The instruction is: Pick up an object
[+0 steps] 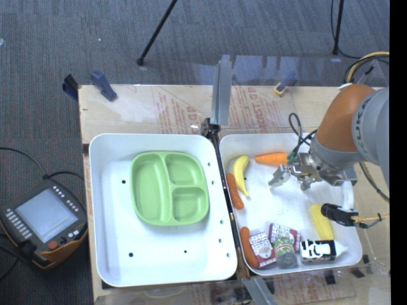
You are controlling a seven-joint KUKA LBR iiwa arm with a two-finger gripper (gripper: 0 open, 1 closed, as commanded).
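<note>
**Gripper over the right bin, nothing held — carrot and banana are the closest picks**

Gripper (287, 175) sits over bare floor in the middle of the right bin (353, 229), arm coming in from the right. The fingers look spread apart with nothing between them.

Candidates, all in the right bin:
- Carrot (271, 159): far side, just beyond the fingertips, lying left-right. Looks like a toy: probably light, rigid, smooth. Tapered, so I'd take it across the thick middle, not the tip, or it will squirt out.
- Banana (240, 172): left of the gripper, near the divider, curved, lying roughly far-to-near. Likely light and stiff. Grip across the middle of the curve; the ends are thin.
- Orange sausage-like piece (235, 192): hard against the left wall, touching or nearly touching the banana. Poor finger clearance on the wall side.
- Corn cob (321, 221): near-right. Round, could roll under a closing finger.
- Near edge: a second orange piece (249, 246), two small red packets (261, 245) (283, 235), a grey can (287, 257) and a black-and-white carton (317, 250), packed close together. Risk of a double grab or nudging neighbours.

The left bin (107, 234) holds a green divided plate (170, 187): wide, flat, no good pinch point except the rim.

Judgement: carrot is the cleanest target, with open space around it and a short move. Everything looks light; slip is the main risk, not weight.
</note>
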